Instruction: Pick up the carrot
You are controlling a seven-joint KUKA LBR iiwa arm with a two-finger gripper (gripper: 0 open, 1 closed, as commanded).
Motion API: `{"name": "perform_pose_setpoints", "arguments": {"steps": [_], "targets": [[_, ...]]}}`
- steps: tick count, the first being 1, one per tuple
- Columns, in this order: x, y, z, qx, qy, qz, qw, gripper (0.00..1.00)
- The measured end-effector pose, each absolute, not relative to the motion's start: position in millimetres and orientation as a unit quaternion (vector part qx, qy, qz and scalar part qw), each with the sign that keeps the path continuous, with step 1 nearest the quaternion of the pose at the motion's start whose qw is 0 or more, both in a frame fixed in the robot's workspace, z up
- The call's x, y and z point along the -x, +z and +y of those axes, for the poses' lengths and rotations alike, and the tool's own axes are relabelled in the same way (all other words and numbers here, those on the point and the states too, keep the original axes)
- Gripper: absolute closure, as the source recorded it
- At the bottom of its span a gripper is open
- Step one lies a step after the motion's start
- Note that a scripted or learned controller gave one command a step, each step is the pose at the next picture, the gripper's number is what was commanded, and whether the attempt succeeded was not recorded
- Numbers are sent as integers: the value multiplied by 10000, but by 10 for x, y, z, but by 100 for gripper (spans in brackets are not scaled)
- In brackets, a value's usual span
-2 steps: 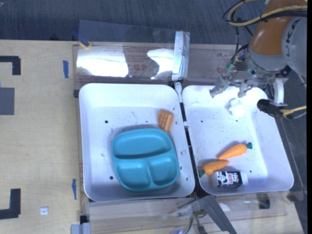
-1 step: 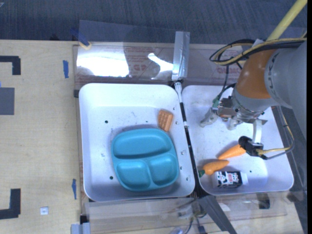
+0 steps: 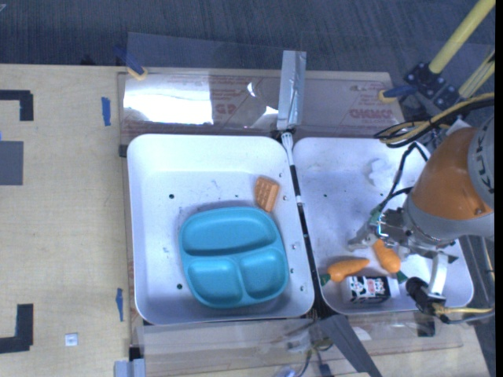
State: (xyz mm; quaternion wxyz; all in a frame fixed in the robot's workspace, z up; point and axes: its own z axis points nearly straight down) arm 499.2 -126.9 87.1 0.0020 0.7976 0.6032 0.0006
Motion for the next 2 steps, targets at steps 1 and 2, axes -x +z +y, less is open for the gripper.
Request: {"name": "perform_pose_setpoints", "arguments": {"steps": [1,2], "targets": [[-5012,981,-1274,-7981,23,6026,43,100],[-5296,1851,30,-8571,15,5151,-10,100]]}}
